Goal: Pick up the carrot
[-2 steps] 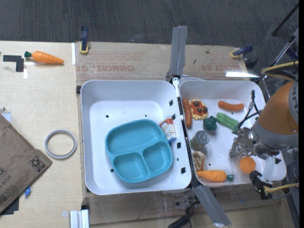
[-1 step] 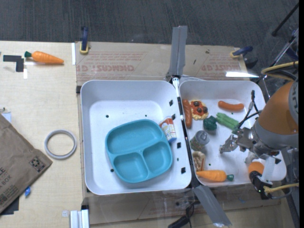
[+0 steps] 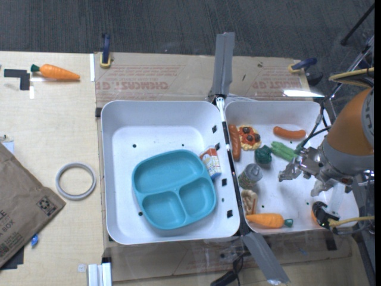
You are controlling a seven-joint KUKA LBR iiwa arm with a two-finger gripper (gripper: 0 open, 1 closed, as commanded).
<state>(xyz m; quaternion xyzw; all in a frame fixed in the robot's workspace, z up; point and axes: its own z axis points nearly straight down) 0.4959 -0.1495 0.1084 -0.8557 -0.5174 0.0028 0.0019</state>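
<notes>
1. The carrot (image 3: pixel 265 220) lies along the near wall of the right bin (image 3: pixel 280 107), beside the divider, handy for a grab from above.
2. The end effector (image 3: pixel 303 168) hovers mid-bin, well apart from it; fingers look spread and empty, though it's blurry.
3. Another carrot (image 3: pixel 56 72) sits on the worktop (image 3: pixel 47 136), probably out of play.

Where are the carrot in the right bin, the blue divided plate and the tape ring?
carrot (image 3: pixel 265 220), camera view, mid-body.
blue divided plate (image 3: pixel 156 173), camera view, bare top compartment.
tape ring (image 3: pixel 75 180), camera view, on its band.
</notes>
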